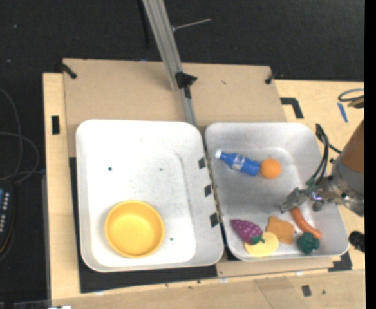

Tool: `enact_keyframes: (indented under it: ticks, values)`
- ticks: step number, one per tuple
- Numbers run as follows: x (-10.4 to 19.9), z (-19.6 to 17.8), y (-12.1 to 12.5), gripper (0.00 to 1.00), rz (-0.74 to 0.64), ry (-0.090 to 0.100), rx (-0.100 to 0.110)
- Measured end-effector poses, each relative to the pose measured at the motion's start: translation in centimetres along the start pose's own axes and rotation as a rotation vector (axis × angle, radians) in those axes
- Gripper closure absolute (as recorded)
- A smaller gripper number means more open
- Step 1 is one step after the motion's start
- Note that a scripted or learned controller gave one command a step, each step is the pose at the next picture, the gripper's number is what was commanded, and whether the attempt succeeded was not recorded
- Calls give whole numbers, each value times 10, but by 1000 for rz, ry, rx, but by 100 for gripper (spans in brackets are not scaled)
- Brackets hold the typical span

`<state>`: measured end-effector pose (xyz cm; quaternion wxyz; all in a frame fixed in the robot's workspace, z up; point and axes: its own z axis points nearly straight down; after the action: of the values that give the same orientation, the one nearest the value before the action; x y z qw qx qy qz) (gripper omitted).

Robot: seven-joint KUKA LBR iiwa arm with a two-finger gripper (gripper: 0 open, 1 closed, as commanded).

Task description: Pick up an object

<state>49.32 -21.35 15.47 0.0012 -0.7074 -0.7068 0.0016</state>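
Dark floor all round, and in the middle a tan bench (239,95) with the two white bins side by side. The left bin (143,147) has just a yellow bowl (134,227) sitting in its lower left corner. The right bin (259,140) is where all my candidates are, so that's where I've got the arm reaching in from the right edge of the frame.

What's on offer: a blue bottle (237,163) lying flat near the upper middle of the right bin with an orange ball (272,168) touching its cap end. Along the bottom edge there's a cluster: purple grapes (246,228), a yellow piece (263,245) just below them, an orange block (280,229), a carrot (304,221) and something green (308,243) at its lower end.

The gripper (299,199) is low at the right side of that bin, right above the carrot's top end. I can't tell from this slanted view how far apart its tips are, and I don't see anything clearly caught in it, so I'm not calling it a grab.

My guess is the carrot is the target, being the closest thing. The clutter worries me though: the block and green bit sit tight beside it, so a nudge could shove the whole pile into the wall.
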Motion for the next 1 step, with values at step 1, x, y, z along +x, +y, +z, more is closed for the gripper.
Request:
enact_keyframes:
  ticks: [1]
  values:
    - [-1,51,1,0,0,0,-4]
